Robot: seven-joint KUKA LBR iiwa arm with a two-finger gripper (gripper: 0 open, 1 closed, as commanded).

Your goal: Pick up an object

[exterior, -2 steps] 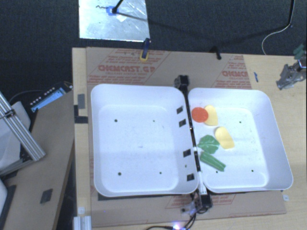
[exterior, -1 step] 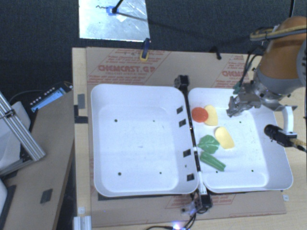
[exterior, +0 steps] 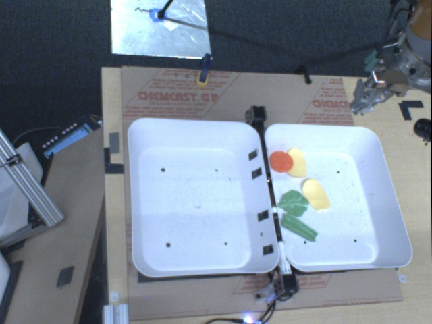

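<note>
Objects for you to pick all lie in the right bin (exterior: 378, 181), toward its left wall; the left bin (exterior: 196, 194) sits just beside it. Going by size: a green leafy piece (exterior: 293, 202) with a green pod (exterior: 299, 227) below it, a yellow piece (exterior: 316, 194) touching the leaf's right, another yellow piece (exterior: 297, 163), and an orange disc (exterior: 281, 160) against it. Your gripper (exterior: 361, 100) hangs outside the bin's far right corner, above the bench (fingers too blurred to judge; I cannot tell), gripping nothing visible.

Arm (exterior: 415, 39) cut by right edge
</note>
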